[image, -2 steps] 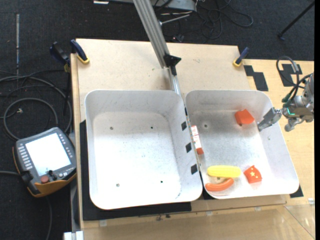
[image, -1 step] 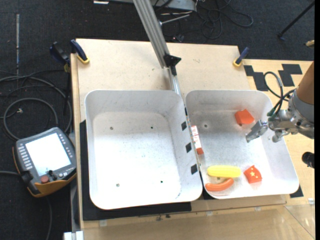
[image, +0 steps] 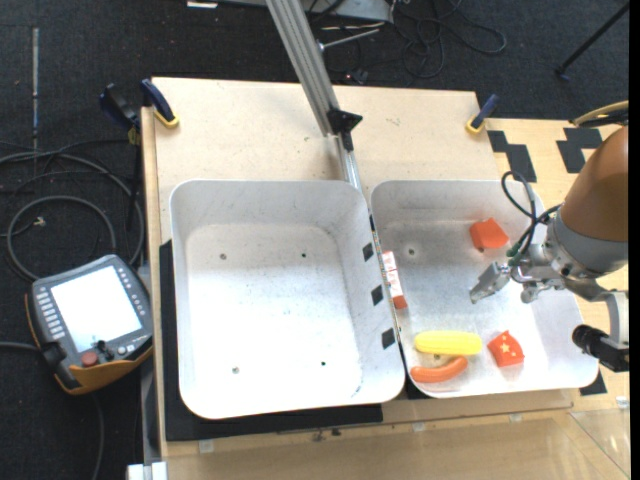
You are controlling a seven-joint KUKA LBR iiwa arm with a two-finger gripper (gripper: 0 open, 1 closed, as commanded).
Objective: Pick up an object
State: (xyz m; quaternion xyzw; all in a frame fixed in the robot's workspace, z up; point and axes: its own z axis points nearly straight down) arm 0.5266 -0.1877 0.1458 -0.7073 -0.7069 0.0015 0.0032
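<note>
- Nothing lifted yet: end effector [image: 490, 283] hangs over the right bin [image: 430, 203]; whether spread or pressed together, I cannot tell.
- Orange block [image: 489, 234], banana [image: 448, 343], red block [image: 506, 349] all lie loose.

end effector [image: 489, 284] over rt bin [image: 440, 203] | near orange block [image: 489, 234]

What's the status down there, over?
Gripper low inside right white bin, nothing seen held. Orange block, yellow banana-shaped toy, red block lying loose nearby. Nothing blocking.
</note>
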